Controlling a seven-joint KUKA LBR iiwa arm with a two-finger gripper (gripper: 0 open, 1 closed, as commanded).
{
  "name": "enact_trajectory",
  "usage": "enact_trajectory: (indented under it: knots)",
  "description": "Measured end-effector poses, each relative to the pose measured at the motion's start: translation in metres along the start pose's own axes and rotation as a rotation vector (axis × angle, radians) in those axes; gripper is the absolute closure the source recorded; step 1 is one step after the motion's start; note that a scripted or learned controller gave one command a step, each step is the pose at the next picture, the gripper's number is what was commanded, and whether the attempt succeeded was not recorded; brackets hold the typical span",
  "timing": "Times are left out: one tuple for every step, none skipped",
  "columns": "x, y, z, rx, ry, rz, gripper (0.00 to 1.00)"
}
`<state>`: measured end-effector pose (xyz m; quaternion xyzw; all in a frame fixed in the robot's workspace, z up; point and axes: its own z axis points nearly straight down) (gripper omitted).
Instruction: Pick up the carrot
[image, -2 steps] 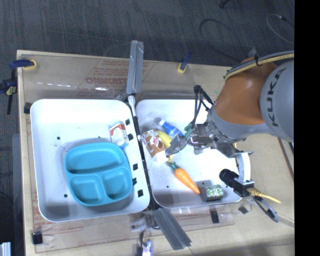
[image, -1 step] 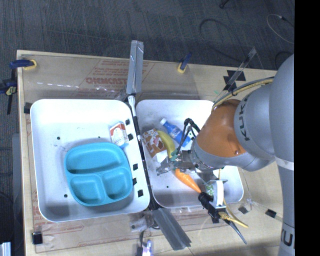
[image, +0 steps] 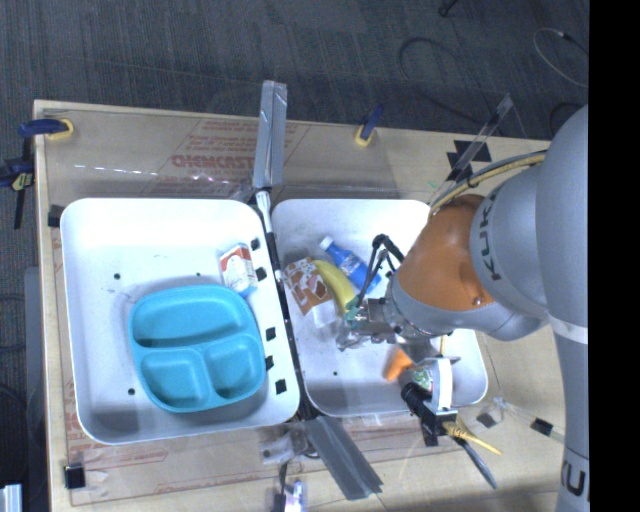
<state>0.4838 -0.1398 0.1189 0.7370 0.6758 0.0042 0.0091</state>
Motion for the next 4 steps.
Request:
enact_trajectory:
  knots:
    - [0.000,0.000,0.000,-0.001,0.000,0.000,0.00]
    - [-0.061,-0.001,-0.062,0.021,0.006,0.023,0.00]
    - [-0.063,-0.002,0.024,0.023,0.006,0.076,0.00]
    - [-0.067,0.000,-0.082,0.021,0.006,0.073,0.00]
